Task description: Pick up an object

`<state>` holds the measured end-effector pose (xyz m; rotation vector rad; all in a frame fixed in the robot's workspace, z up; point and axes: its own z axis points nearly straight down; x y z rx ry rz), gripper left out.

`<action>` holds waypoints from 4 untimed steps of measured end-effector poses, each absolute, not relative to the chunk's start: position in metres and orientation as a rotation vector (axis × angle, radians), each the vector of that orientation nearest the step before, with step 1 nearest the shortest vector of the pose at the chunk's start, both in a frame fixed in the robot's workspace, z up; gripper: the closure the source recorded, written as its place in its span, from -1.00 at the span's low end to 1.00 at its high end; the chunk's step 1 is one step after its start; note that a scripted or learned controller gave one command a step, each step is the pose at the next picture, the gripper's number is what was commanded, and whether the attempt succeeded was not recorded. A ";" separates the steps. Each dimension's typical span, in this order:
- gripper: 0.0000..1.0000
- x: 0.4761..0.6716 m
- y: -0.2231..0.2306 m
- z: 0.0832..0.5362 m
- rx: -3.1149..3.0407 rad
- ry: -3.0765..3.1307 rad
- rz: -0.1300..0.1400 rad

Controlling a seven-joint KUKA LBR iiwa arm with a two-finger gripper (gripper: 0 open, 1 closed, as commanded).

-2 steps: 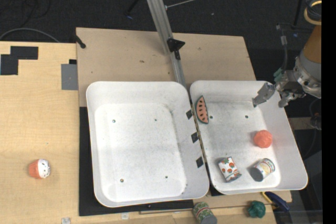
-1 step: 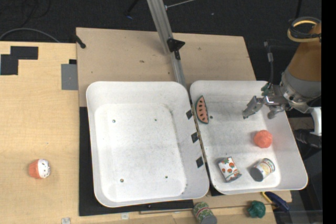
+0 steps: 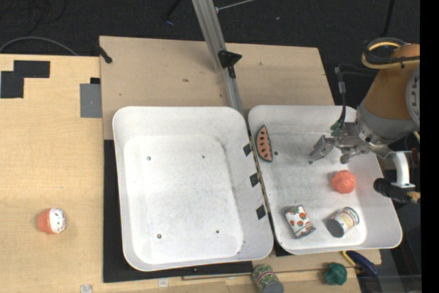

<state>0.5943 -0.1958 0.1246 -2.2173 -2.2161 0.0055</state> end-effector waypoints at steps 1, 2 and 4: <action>1.00 0.595 -0.197 0.137 -2.223 -2.216 0.003; 1.00 0.602 -0.197 0.199 -2.223 -2.226 -0.003; 1.00 0.601 -0.208 0.295 -2.222 -2.225 -0.002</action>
